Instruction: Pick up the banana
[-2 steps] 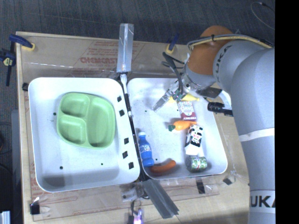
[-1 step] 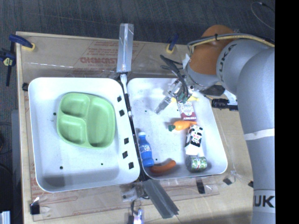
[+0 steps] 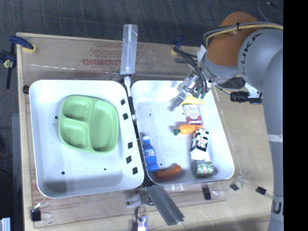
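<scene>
Fingers of the grey two-finger gripper look spread, holding nothing, just left of the small yellow banana; it should centre over it before closing.

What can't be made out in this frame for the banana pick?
- Banana: mostly hidden under the end effector in the camera view; just a yellow sliver shows.
- End effector: too small and blurred to read its state or any contact with the banana.
- Red carton: label too small to read.
- Arm: cut off at the right edge.
</scene>
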Action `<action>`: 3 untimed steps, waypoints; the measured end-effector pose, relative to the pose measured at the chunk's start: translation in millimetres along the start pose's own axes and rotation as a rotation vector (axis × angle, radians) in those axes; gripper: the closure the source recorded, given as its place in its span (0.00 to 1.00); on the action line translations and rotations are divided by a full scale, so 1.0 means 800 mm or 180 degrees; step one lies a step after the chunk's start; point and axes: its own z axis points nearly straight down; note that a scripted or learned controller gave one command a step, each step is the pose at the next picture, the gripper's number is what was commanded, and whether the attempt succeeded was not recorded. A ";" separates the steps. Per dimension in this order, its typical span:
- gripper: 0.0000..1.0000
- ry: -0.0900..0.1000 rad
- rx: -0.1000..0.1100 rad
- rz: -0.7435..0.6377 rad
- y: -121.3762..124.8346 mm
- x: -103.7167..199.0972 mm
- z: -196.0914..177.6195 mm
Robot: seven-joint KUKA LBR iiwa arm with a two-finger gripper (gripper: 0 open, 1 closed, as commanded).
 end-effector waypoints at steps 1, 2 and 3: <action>0.00 0.0011 -0.0001 -0.1077 -0.014 0.036 0.092; 0.00 0.0006 -0.0001 -0.1023 0.109 0.140 -0.034; 0.00 0.0003 0.0000 -0.0914 0.080 0.071 -0.095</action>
